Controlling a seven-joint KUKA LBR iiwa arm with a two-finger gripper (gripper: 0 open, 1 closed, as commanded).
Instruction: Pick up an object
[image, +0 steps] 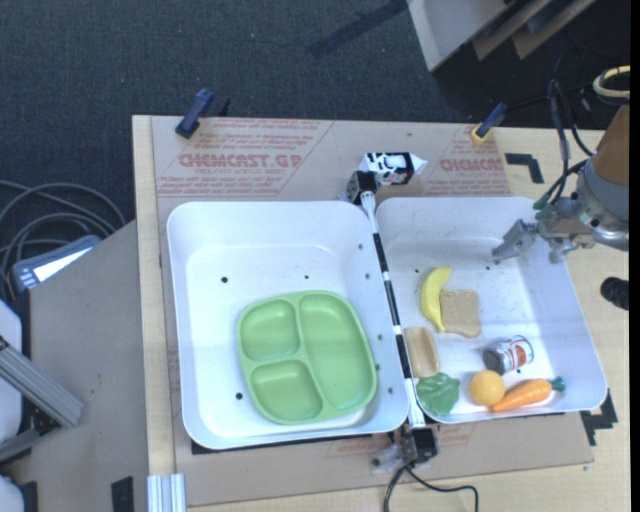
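Right bin far half free; food crowds near half.

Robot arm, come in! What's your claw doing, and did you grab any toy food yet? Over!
End effector above right bin's far corner, holding nothing. Banana, toast, can, carrot untouched. Nothing in the way.
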